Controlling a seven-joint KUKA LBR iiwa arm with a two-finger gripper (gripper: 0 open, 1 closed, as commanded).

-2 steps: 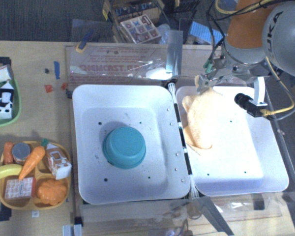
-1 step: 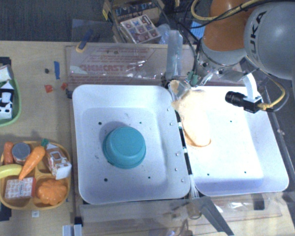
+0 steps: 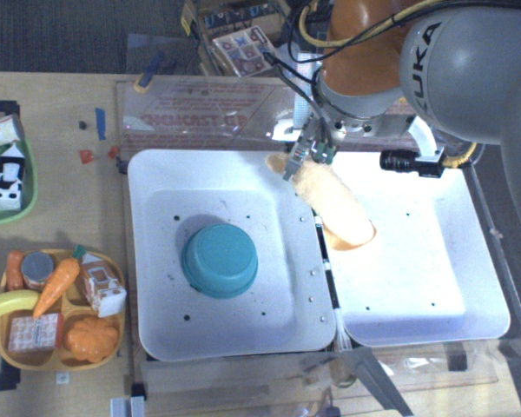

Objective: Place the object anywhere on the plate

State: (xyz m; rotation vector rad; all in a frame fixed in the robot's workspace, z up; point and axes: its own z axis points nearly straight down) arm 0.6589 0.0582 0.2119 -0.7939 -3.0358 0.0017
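The grey arm's two-finger gripper (image 3: 300,159) is clamped on the upper end of a pale tan, loaf-shaped object (image 3: 337,206), hanging slantwise over the seam between the bins. The round teal plate (image 3: 220,260) sits in the left white bin (image 3: 156,320).

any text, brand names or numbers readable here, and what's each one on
"KUKA" (only part of the lettering is in view), on the grey arm.
Printed cover of the booklet behind the bins: too blurred to read.
Faint print on the clear sheet behind the left bin: too small to read.
Small carton on the yellow tray: markings unreadable.
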